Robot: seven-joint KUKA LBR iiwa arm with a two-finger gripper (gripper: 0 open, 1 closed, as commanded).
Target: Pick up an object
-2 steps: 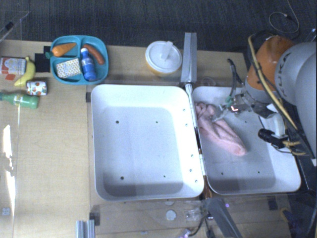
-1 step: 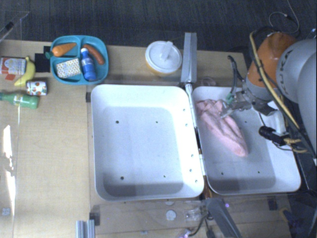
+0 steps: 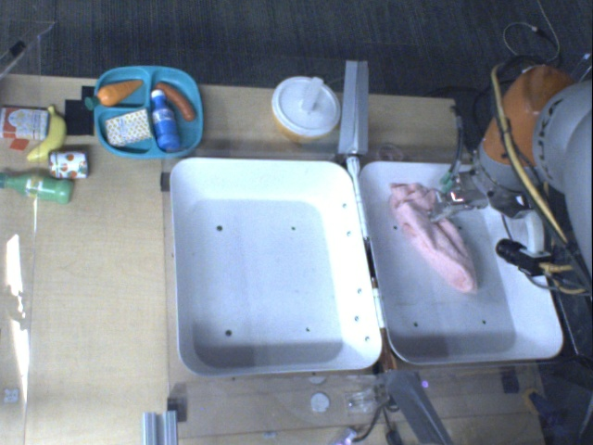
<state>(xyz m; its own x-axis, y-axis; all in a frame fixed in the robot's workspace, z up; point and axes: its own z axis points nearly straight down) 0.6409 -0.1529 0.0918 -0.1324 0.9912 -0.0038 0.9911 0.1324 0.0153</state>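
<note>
Pale wooden table carries two white bins; jaws, whose spread cannot be told, hang at the upper end of a pink cloth lying in the right bin. Soft and light, it should bunch easily if pinched at a fold.

Grey arm reaching in from the right, orange band above wrist, end effector lowered

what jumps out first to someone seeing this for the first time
A limp pink cloth lies in the right bin, with the gripper at its upper end. Away on the bench's far left, a blue divided tray of toy food draws the eye too.
</note>
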